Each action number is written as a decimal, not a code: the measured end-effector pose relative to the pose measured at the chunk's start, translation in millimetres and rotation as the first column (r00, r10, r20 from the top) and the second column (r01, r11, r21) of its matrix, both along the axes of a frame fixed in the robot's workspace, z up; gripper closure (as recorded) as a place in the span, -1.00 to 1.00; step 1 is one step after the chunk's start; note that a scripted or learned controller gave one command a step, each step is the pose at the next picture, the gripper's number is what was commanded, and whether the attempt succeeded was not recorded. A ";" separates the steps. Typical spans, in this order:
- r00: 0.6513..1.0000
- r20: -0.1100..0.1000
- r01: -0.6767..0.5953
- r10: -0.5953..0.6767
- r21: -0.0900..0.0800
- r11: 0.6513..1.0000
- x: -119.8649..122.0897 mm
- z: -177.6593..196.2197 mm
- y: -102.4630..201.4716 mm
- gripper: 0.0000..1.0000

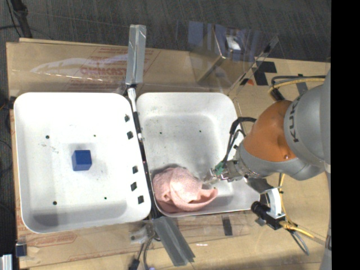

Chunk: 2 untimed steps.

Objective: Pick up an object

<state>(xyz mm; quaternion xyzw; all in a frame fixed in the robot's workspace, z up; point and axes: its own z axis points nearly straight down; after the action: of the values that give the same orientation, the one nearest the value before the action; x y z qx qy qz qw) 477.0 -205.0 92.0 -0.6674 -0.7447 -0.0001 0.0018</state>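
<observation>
Nearest us, at the lower edge of the right bin (169, 103), we see a crumpled pink cloth (181, 189) bunched against the bin's near wall, left of centre in that corner. Just right of it sits the gripper (216, 175), low over the bin floor, its tip at the cloth's right edge and seemingly touching the fabric; we cannot tell how far the fingers are spread or whether any cloth is between them, since the wrist hardware blocks the tip and the area is small and blurry. Behind the gripper the arm (292, 136) comes in from the right, grey body with the orange band (270, 136) just above the wrist, and a black cable (233, 134) loops down along it toward the tool. The rest of the right bin's floor, farther back, shows bare white with a few dark specks. Across the divider, the left bin (34, 117) holds a small blue cube (82, 160) sitting roughly mid-floor, well apart from the cloth and the gripper. Both bins rest on a brown cardboard sheet (67, 66); farther back a clear plastic piece (225, 55) stands near the right bin's far corner, and beyond that is dark carpet (169, 4).
</observation>
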 end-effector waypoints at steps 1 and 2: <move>1.000 0.000 0.000 0.000 -0.001 1.000 0.0 0.1 -0.4 -1.00; 1.000 0.003 -0.023 0.023 -0.003 1.000 24.6 0.5 46.5 -1.00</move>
<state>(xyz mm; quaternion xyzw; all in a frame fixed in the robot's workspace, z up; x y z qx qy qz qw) 501.5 -158.6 92.5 -0.6589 -0.7523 -0.0001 -0.0004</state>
